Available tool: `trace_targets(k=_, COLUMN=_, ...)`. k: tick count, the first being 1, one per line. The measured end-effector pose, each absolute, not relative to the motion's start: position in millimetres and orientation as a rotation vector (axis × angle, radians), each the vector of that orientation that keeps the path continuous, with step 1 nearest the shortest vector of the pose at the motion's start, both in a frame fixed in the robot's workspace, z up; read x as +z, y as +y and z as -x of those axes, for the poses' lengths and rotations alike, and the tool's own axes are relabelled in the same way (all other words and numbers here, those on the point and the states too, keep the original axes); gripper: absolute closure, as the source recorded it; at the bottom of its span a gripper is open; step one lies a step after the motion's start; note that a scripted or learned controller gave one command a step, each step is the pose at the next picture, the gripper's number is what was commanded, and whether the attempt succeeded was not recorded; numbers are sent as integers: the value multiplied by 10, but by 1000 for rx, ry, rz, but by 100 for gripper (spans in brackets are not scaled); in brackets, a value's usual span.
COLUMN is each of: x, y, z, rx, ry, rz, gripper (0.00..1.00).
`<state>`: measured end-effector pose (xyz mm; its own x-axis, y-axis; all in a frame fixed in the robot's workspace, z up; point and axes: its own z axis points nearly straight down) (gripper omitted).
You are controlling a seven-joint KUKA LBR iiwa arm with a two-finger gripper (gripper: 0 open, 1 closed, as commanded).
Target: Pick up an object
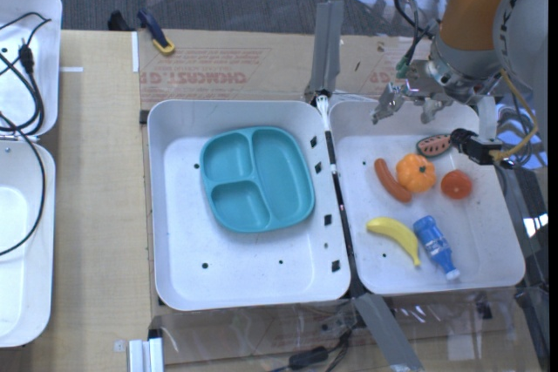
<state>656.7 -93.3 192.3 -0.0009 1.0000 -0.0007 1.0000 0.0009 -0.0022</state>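
Note:
The right bin (488, 266) holds several small objects: a red sausage (391, 179), an orange fruit (416, 172), a red tomato (456, 184), a yellow banana (395, 236), a blue bottle (434, 246) and a watermelon slice (433, 144). My gripper (405, 107) hangs over the far edge of this bin, above and behind the sausage and the orange fruit. Its fingers stand apart, open, with nothing between them.
A teal divided plate (257, 179) lies in the left bin (174, 257). A grey upright post (327, 48) stands behind the seam between the bins. A blue and yellow tool (155, 32) lies on the bench at the back left. Cables hang off the arm's right side (514, 139).

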Motion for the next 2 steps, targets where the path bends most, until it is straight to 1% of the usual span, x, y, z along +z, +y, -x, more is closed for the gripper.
trace_targets(k=1, x=1154, y=-1166, z=-6112, rx=-19, ry=-2235, rz=2237, gripper=0)
trace_targets(k=2, x=916, y=-1095, z=-5698, rx=1, ry=-2217, rz=2225, gripper=0)
